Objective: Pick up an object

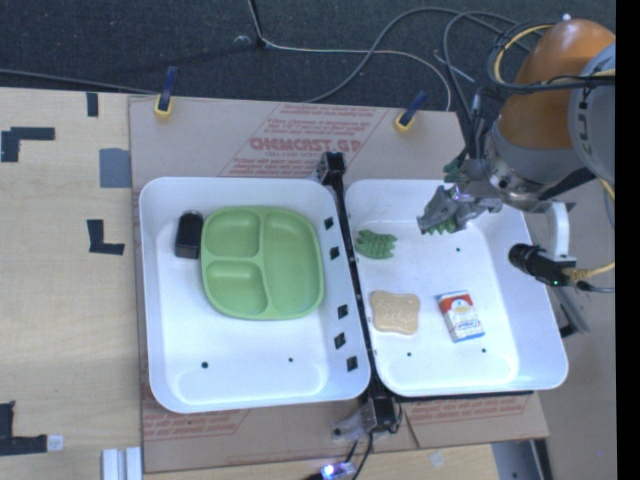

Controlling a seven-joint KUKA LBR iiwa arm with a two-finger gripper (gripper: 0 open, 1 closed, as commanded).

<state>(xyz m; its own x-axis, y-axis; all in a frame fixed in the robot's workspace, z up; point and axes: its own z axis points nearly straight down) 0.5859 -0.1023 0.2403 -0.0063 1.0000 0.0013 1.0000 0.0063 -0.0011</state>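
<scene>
A: First the big things, please. Where standing?

B: Wide table [60, 268], with a brown board on top. On the board, two white bins side by side: left bin [170, 368] and right bin [520, 358]. From the right, the grey arm [560, 78], reaching over the upper part of the right bin.

A: And inside the bins?

B: In the left bin, a green divided plate [262, 263], lying flat, with a small black block [188, 235] just beside its left edge, perhaps touching. In the right bin, three small things, apart from each other: a tan slice [394, 312] like bread, a little red and white box [461, 317] to its right, and a green ridged piece [376, 244] higher up, close to the wall between the bins.

A: Jaws released or clenched?

B: Cannot tell. Too dark and too small here. Hanging above the bare floor of the right bin, near the green ridged piece, to its right and a little higher in the picture.

A: So which one to take, and how?

B: Probably the green ridged piece, being nearest. Looks like a light toy, maybe soft plastic or rubber, so no danger of breaking, but possibly springy. Better to close across its narrow side, in the middle, not at a tip. Careful with the wall beside it, little room for the jaw on that side.

A: And the others?

B: Tan slice flat and low, hard to get under, likely to slide. Box stiff and light, with straight sides, good to pinch across the short width.
</scene>
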